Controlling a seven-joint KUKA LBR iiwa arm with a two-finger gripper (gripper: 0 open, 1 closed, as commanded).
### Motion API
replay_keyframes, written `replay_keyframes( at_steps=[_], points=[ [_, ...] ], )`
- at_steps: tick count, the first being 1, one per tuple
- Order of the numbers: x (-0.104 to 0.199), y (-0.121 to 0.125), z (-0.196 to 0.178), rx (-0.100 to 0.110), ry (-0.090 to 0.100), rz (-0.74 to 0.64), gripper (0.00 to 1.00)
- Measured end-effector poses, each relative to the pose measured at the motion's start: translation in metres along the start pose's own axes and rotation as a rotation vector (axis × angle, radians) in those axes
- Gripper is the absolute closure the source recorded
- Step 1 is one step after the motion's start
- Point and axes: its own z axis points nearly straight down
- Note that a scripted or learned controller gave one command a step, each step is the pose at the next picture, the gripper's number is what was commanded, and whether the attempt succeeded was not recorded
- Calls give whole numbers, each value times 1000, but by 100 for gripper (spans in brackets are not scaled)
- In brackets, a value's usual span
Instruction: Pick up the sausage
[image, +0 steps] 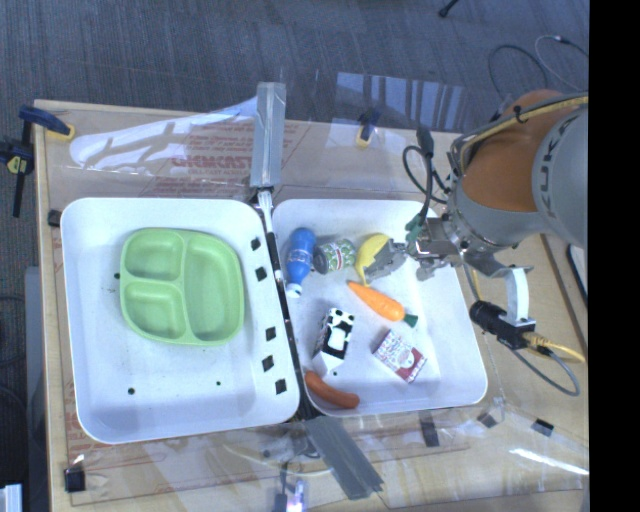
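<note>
The sausage (331, 390) is a reddish-brown link lying at the front left corner of the right bin (455, 345), near its front wall. My gripper (392, 257) hangs over the back of that bin, beside the yellow fruit (372, 247) and above the carrot (378, 302). It is well behind the sausage, about a third of the bin's depth away. Nothing is seen between its fingers.
The right bin also holds a blue bottle (299, 255), a green can (336, 256), a black-and-white cow carton (337, 334) and a red packet (400, 357). A green divided plate (183, 285) lies in the left bin (90, 380). Cables run at the right.
</note>
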Motion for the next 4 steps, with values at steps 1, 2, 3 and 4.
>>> replay_keyframes(
  at_steps=[1,2,3,4],
  points=[
    [10,-38,106,-6,-1,19,0],
    [72,-61,122,-48,-21,27,0],
    [70,-72,115,-4,-1,97,0],
    [-1,-73,122,-3,2,703,0]
  ],
)
